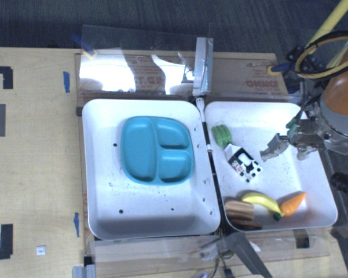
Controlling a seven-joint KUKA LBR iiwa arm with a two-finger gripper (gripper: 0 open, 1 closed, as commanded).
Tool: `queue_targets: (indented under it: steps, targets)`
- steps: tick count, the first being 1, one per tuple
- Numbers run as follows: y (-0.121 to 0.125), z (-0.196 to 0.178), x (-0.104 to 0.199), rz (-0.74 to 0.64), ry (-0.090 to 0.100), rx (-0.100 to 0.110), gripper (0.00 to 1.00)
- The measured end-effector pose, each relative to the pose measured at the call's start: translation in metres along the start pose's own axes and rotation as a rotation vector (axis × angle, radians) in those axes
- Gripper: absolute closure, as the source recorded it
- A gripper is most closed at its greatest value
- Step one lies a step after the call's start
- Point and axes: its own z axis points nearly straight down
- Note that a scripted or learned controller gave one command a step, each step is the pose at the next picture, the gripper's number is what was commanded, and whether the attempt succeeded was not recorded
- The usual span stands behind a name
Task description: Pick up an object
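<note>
The claw [276, 145] hovers beside the dice [243, 163] (right bin [312, 172]).

Bare white bin floor [260, 126] lies open beneath and behind the gripper [276, 146]. Just ahead sits the black-and-white block [243, 162], with the green piece [222, 135] beyond.
</note>
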Motion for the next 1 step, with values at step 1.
queue_targets:
  steps: [1]
  targets:
    - [0.0366,0.0909,-0.0019,0.488,0.000,0.005,0.00]
